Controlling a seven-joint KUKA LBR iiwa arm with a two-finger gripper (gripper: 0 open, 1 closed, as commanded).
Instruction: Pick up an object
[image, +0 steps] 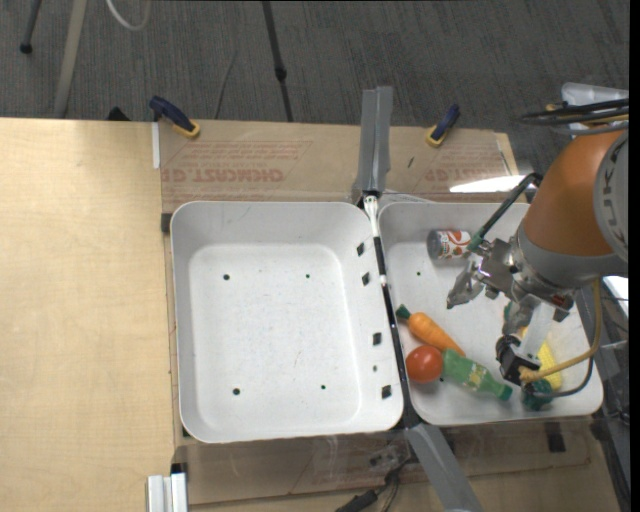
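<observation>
The right bin (425, 285) holds a small silver can with a red label (450, 243), lying on its side near the bin's back. An orange carrot (432, 330), a red tomato (424, 364) and a green bottle (476, 377) lie close together along the front. A yellow piece (548, 359) and a teal piece (537, 398) sit in the front right corner. My gripper (488, 308) hangs over the middle of this bin, right of the carrot and in front of the can. It is open, with nothing between its fingers.
The left bin (182, 300) adjoins the right one along a grey divider (376, 150). Cardboard (260, 165) with two clamps lies behind the bins. Bare wooden bench top (80, 300) lies to the left. The arm's orange band (580, 190) rises above the right bin's far side.
</observation>
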